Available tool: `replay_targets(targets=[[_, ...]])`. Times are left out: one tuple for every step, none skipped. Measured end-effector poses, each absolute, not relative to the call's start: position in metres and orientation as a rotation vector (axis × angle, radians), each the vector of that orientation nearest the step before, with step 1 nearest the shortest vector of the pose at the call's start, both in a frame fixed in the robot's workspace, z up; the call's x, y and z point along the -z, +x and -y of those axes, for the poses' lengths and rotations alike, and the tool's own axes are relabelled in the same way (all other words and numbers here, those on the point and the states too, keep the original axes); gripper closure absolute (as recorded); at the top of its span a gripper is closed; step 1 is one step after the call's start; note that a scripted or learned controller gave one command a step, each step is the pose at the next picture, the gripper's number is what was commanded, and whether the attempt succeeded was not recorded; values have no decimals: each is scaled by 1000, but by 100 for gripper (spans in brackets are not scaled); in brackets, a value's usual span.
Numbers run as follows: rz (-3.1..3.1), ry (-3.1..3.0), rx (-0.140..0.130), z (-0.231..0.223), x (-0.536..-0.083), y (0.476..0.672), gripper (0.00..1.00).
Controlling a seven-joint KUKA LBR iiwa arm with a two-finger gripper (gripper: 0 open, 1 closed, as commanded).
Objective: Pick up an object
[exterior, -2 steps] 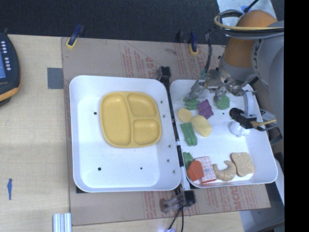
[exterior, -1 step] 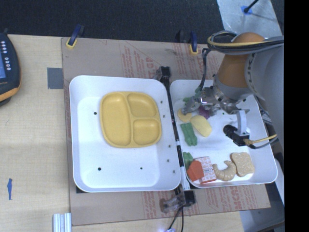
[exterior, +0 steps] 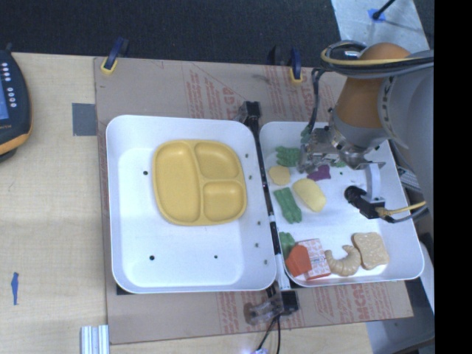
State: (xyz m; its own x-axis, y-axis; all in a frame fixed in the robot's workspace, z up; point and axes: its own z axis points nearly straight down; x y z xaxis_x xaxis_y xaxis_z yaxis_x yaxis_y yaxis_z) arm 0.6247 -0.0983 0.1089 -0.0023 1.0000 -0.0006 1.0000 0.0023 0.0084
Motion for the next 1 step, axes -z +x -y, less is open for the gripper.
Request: replay_targets(targets=[[-2220,2215,-7,98,-108,624,0]])
